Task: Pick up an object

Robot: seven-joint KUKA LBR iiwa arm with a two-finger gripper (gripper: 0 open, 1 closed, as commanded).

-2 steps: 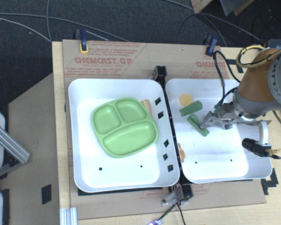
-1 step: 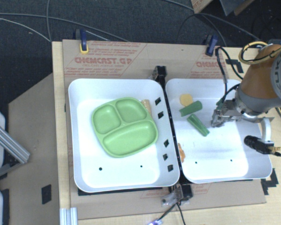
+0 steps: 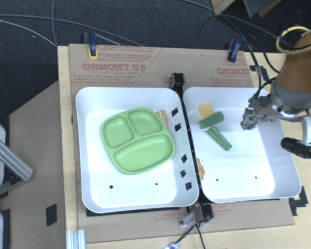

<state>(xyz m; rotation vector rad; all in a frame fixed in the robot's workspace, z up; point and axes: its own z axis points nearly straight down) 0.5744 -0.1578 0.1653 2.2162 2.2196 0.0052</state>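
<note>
Objects for picking: two green sticks, the upper green stick (image 3: 211,120) lying at a slant and the lower green stick (image 3: 219,138) angled the other way, their near ends almost touching; a yellow piece (image 3: 206,110) sits just beside the upper one. All three lie loose and flat in the right bin (image 3: 259,183), toward its left wall, so any of them could be taken from above.
Claw: claw (image 3: 251,119) hangs over the right bin's upper right part, apart from the sticks; nothing is seen between its fingers, and at this slant whether they stand wide or narrow cannot be told.
Arm: grey arm (image 3: 295,95) with its orange band (image 3: 297,69) enters from the right, wrist pointed down, a pose suited to a straight descent.
Stage, as judged: approach; no object lifted yet.
Left bin: left bin (image 3: 93,188) carries a green divided tray (image 3: 138,140), lying flat with its three compartments up; a small tan scrap (image 3: 162,117), probably, shows at its upper right edge.
Divider: a dark strip (image 3: 182,134) with clips runs between the two bins, holding their rims together.
Surface: tabletop (image 3: 124,64) is a brown printed board, fixed by blue clamps (image 3: 93,43) at the far edge.
Room: dark floor (image 3: 31,45) crossed by thin cables (image 3: 57,14); a metal rail (image 3: 8,152) stands at the left.
</note>
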